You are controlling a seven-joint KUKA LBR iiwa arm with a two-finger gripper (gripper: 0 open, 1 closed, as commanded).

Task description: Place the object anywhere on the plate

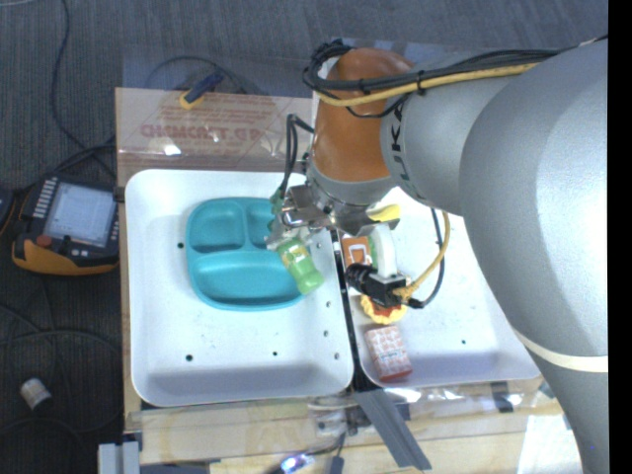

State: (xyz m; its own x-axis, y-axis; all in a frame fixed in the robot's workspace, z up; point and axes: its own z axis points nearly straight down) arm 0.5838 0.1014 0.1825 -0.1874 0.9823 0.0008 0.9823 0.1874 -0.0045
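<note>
A blue divided plate (232,260) lies in the left bin (168,363). A pale green and yellow object (300,266) sits at the plate's right rim, partly over the plate's edge. My gripper (289,222) hangs directly above that object's upper end, at the plate's right side. Whether the object rests on the rim or hangs from the gripper cannot be told. The arm's orange band and grey body cover the back of both bins.
The right bin (464,349) holds a reddish packaged item (387,352), a yellow-orange thing (381,309), and a white piece (384,250) beside an orange card (357,254). A ridge between the bins runs just right of the plate. A teach pendant (69,225) lies on the floor at left.
</note>
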